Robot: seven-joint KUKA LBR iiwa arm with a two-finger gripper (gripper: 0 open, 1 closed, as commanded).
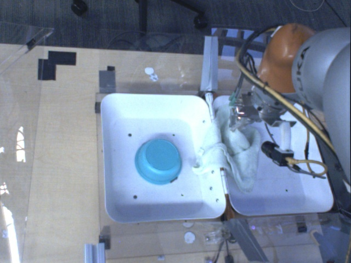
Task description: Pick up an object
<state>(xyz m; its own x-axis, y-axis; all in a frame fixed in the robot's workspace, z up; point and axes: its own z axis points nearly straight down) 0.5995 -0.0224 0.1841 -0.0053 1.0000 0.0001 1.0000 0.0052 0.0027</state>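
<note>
Wooden tabletop bears two bins; whether the end effector is closed I cannot tell, so press squarely into the cloth draped over their shared edge.

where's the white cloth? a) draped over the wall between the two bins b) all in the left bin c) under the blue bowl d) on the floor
a: the cloth lies across the divide, mostly in the right bin, one end spilling into the left bin, apart from the bowl.

One fixed camera looks down (at a slant) on both bins.
</note>
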